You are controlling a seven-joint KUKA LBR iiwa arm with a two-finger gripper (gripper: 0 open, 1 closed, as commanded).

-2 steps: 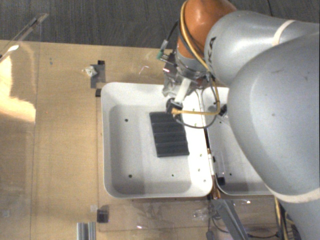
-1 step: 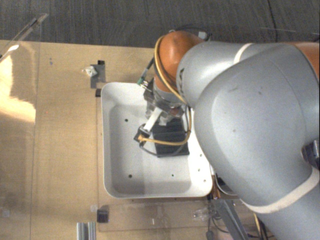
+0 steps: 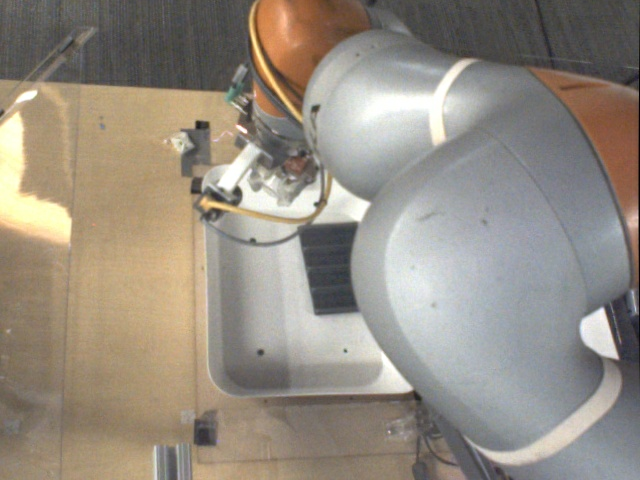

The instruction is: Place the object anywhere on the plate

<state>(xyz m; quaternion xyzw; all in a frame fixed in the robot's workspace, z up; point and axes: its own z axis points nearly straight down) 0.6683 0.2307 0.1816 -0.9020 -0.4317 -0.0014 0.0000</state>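
— Arm (image 3: 480,248) covers a lot, doesn't it? What can you make out under it?

— Grey and bulky, it reaches in from the right and hides the right-hand part of the tabletop (image 3: 120,268). The orange band (image 3: 300,18) sits up near the tabletop's far edge, and below it the wrist points down at a white bin (image 3: 240,368).

— And the claw?

— The claw (image 3: 262,173) is over the bin's far left corner, close to the rim. It's a clutter of pale metal parts seen from above, so I cannot tell whether it is open or closed, and I see nothing gripped in it. A yellow cable (image 3: 260,216) loops out beneath it and sags across the far end of the bin.

— Where's the thing to be moved?

— A dark ridged slab (image 3: 330,266) lies flat on the bin floor, along the bin's right side and towards its far end. Its right edge runs under the arm. It is near the claw but clearly apart from it. Whether it is the object itself I cannot say.

— Anything else on the wood?

— A small black bracket (image 3: 200,146) just outside the bin's far left corner, and a second black block (image 3: 205,430) outside the near left corner, with a short metal rail (image 3: 172,460) beside it at the tabletop's near edge.
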